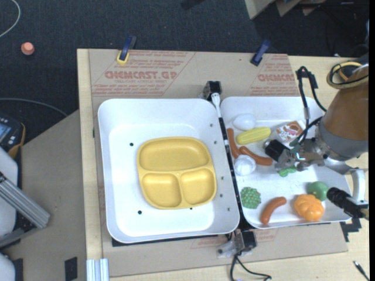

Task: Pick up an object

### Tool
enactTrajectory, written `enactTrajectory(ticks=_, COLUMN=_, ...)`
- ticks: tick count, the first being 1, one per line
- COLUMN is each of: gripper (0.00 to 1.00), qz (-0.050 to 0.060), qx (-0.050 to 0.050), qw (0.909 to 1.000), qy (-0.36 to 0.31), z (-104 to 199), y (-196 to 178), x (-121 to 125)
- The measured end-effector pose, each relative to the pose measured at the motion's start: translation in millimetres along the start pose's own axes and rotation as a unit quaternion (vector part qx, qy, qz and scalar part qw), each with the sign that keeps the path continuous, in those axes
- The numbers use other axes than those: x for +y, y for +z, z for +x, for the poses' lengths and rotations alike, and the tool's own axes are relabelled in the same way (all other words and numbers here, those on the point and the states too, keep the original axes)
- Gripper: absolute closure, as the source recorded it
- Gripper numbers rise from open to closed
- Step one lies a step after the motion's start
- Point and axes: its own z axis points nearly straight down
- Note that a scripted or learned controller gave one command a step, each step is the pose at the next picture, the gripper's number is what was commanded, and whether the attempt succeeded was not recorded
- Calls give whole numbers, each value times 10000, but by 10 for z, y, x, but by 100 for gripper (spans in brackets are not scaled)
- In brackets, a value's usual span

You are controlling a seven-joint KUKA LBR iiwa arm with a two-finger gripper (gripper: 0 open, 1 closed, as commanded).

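gripper sits low in the right white bin among plastic toy foods; its grip state can't be told. judging by this, nothing is lifted yet.

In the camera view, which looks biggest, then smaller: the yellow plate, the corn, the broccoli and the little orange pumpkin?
1. Yellow plate, by far.
2. Corn, pumpkin: too alike to rank; corn longer, pumpkin rounder.
3. Broccoli, a bit smaller.
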Motion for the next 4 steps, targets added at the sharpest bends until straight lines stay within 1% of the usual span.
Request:
enactTrajectory(ticks=1, gripper=100, qz=-1, qx=4, qw=10000, qy=-12, z=57, y=-534, x=-12)
enactTrajectory(ticks=2, gripper=100, qz=12, qx=6, qw=10000, qy=-11, z=55, y=-733, x=0)
enactTrajectory(ticks=3, gripper=100, qz=20, qx=19, qw=10000, qy=-36, z=557, y=-626, x=264)
enactTrajectory(ticks=4, gripper=100, qz=14, qx=17, qw=10000, qy=-33, z=1026, y=-733, x=450)
